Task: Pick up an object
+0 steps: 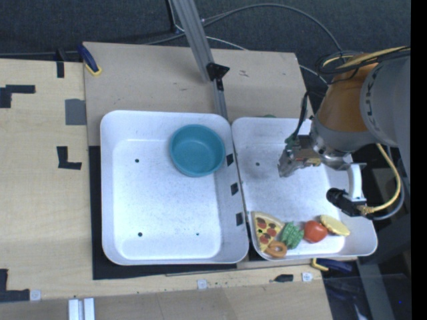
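Note:
My gripper [288, 166] hangs over the middle of the right bin [261, 145], pointing down, with no object between its fingers that I can see. Along that bin's front edge lie a pizza slice toy [266, 227], an orange ring-shaped piece [275, 249], a green vegetable toy [291, 235], a red tomato [315, 231] and a yellow piece [334, 225]. All of them sit well in front of the gripper. A blue bowl [197, 150] stands in the far right corner of the left bin [133, 205].
A grey metal pole [197, 39] slants in from the top toward the divide between the bins. The bins rest on a tan board [147, 79]. The arm's orange band [343, 105] and grey body crowd the right side.

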You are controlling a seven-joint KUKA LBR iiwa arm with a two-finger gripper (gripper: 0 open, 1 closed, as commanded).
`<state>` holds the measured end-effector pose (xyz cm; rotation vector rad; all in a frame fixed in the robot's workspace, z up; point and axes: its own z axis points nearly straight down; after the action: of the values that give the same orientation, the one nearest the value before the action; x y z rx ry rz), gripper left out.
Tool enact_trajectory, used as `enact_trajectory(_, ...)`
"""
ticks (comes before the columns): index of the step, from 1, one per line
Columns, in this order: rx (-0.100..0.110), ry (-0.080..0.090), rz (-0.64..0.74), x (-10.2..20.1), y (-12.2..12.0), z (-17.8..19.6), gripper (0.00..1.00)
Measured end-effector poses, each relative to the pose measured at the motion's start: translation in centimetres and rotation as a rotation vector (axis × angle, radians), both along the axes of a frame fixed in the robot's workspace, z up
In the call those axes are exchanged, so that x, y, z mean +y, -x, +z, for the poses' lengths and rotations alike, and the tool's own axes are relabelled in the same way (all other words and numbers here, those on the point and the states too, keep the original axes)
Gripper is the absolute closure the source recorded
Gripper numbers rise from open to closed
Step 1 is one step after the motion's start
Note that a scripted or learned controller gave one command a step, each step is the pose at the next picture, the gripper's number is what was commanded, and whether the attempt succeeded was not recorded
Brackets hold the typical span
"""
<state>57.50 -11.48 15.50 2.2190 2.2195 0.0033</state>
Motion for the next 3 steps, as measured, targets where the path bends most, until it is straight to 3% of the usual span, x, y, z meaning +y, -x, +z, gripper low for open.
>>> enact_trajectory(2, 0.002, 0.0, 0.0, 0.4, 0.1, 7.9, 1.0)
enact_trajectory(3, 0.005, -0.001, 0.003, 5.4, 1.0, 6.9, 1.0)
